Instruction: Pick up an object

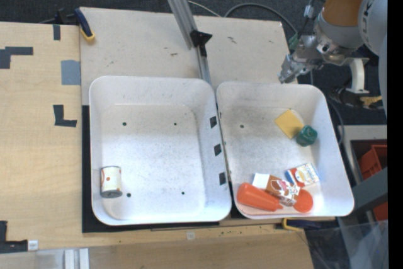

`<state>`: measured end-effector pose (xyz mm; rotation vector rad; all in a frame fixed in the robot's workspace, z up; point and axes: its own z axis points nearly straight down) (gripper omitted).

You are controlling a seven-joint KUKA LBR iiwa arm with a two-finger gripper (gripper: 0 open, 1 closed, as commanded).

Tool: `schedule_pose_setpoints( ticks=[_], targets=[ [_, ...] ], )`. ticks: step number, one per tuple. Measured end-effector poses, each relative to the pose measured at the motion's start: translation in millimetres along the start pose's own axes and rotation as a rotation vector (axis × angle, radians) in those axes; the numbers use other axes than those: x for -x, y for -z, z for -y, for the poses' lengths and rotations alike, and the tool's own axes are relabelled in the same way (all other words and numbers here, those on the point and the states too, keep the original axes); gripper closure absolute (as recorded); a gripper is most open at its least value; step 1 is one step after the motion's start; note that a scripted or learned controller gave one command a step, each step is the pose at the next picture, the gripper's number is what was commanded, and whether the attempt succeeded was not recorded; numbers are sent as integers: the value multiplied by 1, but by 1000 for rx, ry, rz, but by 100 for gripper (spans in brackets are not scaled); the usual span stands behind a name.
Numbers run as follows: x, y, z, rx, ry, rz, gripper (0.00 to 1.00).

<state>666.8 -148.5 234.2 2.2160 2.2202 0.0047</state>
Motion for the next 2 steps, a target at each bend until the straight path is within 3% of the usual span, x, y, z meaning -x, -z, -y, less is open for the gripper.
schedule_pose_setpoints(
  ticks=[2],
  targets=[
    [-89, 13, 46, -8, 3, -3, 100]
  ],
)
